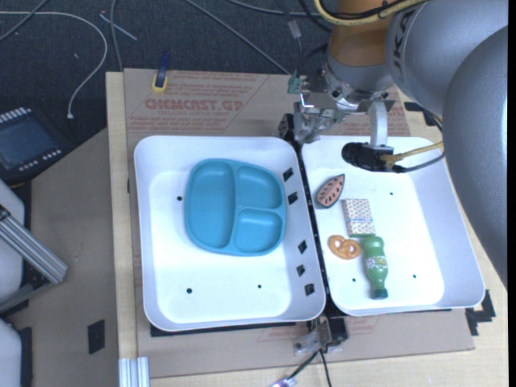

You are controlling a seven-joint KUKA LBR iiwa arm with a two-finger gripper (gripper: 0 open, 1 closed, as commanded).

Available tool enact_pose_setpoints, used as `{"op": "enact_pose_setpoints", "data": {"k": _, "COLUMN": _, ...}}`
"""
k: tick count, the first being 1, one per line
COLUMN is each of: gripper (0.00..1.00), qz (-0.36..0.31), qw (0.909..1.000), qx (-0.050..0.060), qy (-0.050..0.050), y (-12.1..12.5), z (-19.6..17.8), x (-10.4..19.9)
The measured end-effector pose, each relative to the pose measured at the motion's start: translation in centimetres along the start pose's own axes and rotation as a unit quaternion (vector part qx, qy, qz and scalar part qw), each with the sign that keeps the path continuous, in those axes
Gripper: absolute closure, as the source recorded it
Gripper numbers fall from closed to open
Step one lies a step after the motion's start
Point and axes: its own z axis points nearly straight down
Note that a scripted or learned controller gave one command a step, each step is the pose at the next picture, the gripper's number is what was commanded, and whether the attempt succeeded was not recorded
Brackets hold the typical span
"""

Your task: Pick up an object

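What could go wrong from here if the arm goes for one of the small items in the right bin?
Two risks, as I judge them. The pretzel-shaped brown piece, the patterned rectangular packet and the green toy bottle lie packed together, so a descent could nudge neighbours or grab two. The two-finger gripper sits over the divider between the right white bin and the left white bin; a low sweep might clip that rim.

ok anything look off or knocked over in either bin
Nothing looks spilled or damaged. The green bottle lies on its side in the right bin, near a pretzel, a small packet and a brown leaf-shaped piece. The blue divided plate sits flat in the left bin.
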Motion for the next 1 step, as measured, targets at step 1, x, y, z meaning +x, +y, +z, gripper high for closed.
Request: {"op": "enact_pose_setpoints", "data": {"k": 1, "gripper": 1.00, "qz": 0.000, "qw": 1.0000, "qx": 0.000, "qy": 0.000, "y": 0.18, "z": 0.60, "x": 4.32}}
